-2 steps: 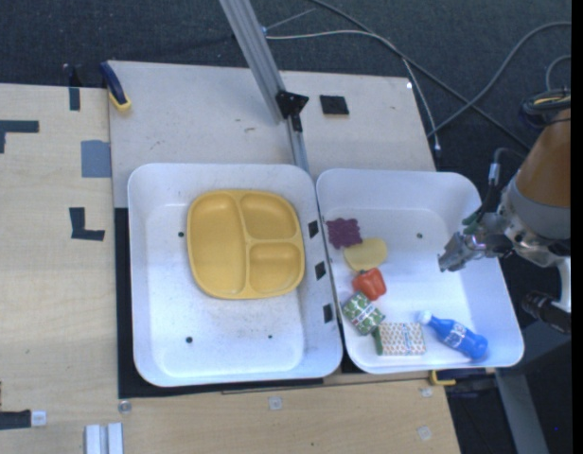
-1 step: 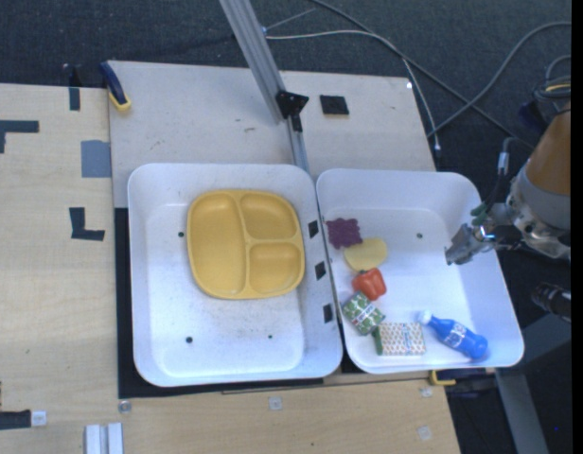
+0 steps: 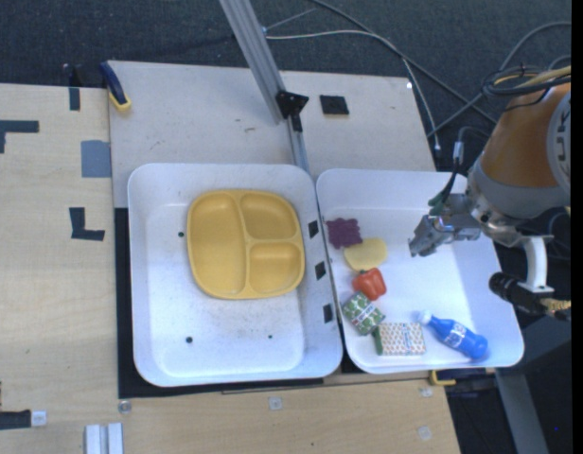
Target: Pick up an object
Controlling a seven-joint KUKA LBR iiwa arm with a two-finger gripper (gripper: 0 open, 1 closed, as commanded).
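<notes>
The right bin (image 3: 405,189) holds several small items: a purple piece (image 3: 344,231), a pale yellow piece (image 3: 365,253), a red pepper-like piece (image 3: 370,283), a green patterned packet (image 3: 362,314), a speckled white block (image 3: 401,339) and a blue bottle (image 3: 457,337) lying on its side. My gripper (image 3: 426,239) hangs over the right bin's middle, to the right of the yellow piece and apart from it. Nothing shows between its fingers.
The left bin (image 3: 159,282) carries a yellow divided plate (image 3: 245,243). A metal pole (image 3: 258,50) slants down to the bins' shared back edge. The arm's grey and orange body (image 3: 523,154) covers the right bin's far right corner. Cables run behind the bench.
</notes>
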